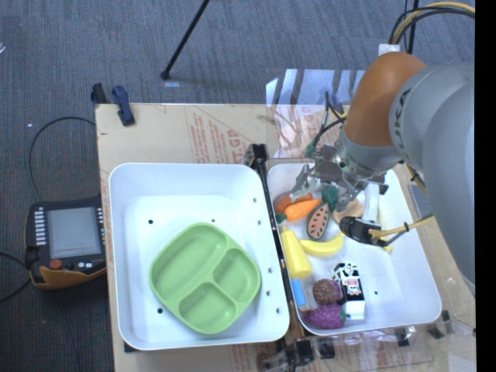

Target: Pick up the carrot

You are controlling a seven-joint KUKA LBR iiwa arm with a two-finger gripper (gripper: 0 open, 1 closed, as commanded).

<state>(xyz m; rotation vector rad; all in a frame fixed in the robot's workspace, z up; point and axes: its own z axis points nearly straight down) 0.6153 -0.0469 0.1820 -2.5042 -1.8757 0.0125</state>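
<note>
The carrot (301, 208), orange with a green top, lies at the upper left of the right bin (403, 285), beside its left wall. My gripper (316, 184) hangs directly above and just behind the carrot, under the grey wrist and orange band. From this angle the wrist's bulk and cables hide much of the gripper. The carrot rests on the bin floor among other toy food, and I cannot see anything lifted.
Close to the carrot are a watermelon slice (318, 222), a banana (322, 246) and a yellow bottle (294, 255). Farther forward lie a cow-patterned carton (349, 280), a brown piece (326, 291) and purple grapes (325, 316). The left bin (139, 200) holds a green divided plate (205, 277).
</note>
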